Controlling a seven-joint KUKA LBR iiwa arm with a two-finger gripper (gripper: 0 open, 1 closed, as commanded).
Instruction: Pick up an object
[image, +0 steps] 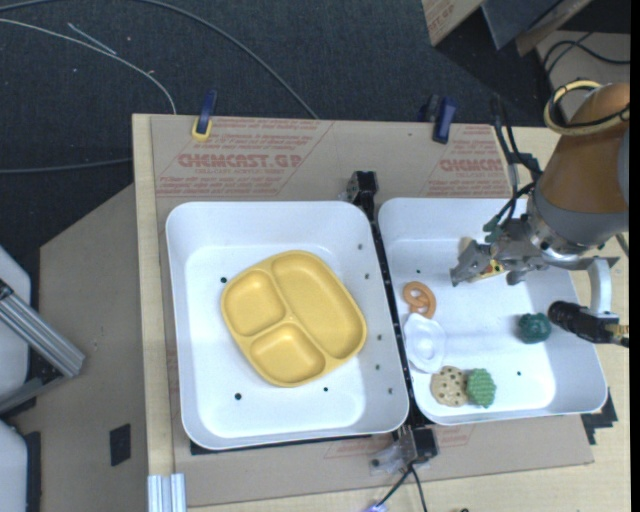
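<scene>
In the right bin (560, 400) lie an orange pretzel (419, 297), a clear white cup-like piece (425, 341), a speckled cookie (448, 385), a light green knobbly item (481, 387) and a dark green lump (534, 327). My gripper (478, 264) hangs over the upper middle of this bin, up and to the right of the pretzel and apart from it. The orange-banded arm (590, 165) behind it hides the bin's far right corner.
The left bin (190, 300) holds a yellow three-compartment plate (291, 317). Black clips (362, 186) join the bins at the centre wall. Blue clamps (205, 113) hold the cardboard base at the back. A black part of the arm (580, 320) sits beside the dark green lump.
</scene>
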